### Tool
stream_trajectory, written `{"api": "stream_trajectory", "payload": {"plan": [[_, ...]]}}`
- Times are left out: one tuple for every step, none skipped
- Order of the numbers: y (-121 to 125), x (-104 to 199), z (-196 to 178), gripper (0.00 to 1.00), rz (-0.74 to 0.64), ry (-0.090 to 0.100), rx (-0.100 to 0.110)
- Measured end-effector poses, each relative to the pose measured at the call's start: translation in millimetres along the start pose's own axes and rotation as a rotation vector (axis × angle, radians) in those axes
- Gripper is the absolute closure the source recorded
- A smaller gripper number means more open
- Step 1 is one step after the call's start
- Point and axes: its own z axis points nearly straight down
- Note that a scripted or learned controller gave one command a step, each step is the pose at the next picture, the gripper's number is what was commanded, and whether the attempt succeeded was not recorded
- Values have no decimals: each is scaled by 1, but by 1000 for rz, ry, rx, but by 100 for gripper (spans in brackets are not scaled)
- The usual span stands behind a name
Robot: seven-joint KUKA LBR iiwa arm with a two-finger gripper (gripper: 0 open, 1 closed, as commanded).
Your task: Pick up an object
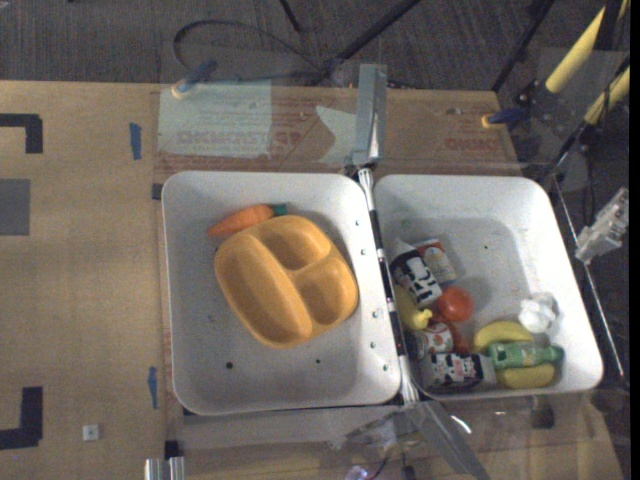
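The left bin (190,268) holds a yellow divided plate (285,280) with an orange toy carrot (240,219) lying against its upper left side. The right bin (520,218) holds a pile along its left and front sides: a black and white can (420,273), a red tomato (457,303), a small yellow duck-like toy (412,315), a red and white can (437,340), a cow-print carton (455,370), a banana (500,333), a green bottle (522,354), a yellow piece (528,375) and a crumpled clear wrapper (537,313).
A metal divider (380,268) runs between the two bins. A brown cardboard bench top (80,298) surrounds them, with blue tape marks. Tripod legs and cables lie on the dark floor at the back. The upper part of the right bin is bare white.
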Motion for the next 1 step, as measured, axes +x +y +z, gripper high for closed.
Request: {"api": "stream_trajectory", "payload": {"plan": [[-23, 34, 61, 100, -301, 5, -1]]}}
